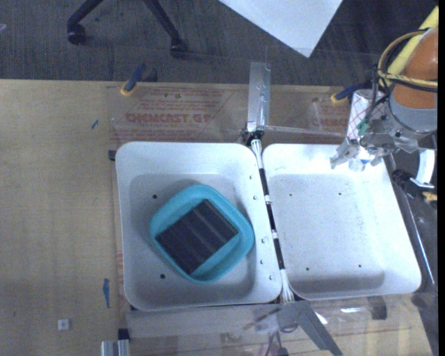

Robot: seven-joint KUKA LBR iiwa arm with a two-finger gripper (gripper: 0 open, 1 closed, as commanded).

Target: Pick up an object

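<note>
- Wooden bench [55,208] fills most of the frame, with dark carpet along the top edge, chair legs with castors [125,24] at the upper left and a white sheet [288,21] lying at the top centre.
- At the upper right, the gripper [354,154] hangs over the far right corner of the right bin [341,278]; it is small and blurred against the white rim, and whether it is parted or closed I cannot tell.
- No object can be made out at its tip.
- Behind it the grey wrist [407,115] and the orange band [421,62] run off the right edge of the frame, so the rest of the arm is cut off; yellow and dark cables [389,52] loop beside the band.
- A white cylinder with a red pattern [359,111] stands just behind the gripper, partly hidden by the wrist.
- The left bin [139,174] touches the right one along a hinged seam in the middle of the frame.
- A blue tray [233,208] sits tilted on the left bin's floor, well apart from the gripper.
- Inside the tray lies a dark ribbed rectangular object [197,236], turned at an angle; its material is hard to make out.
- Faint red lettering [167,118] shows on a clear panel behind the bins, only partly legible.
</note>
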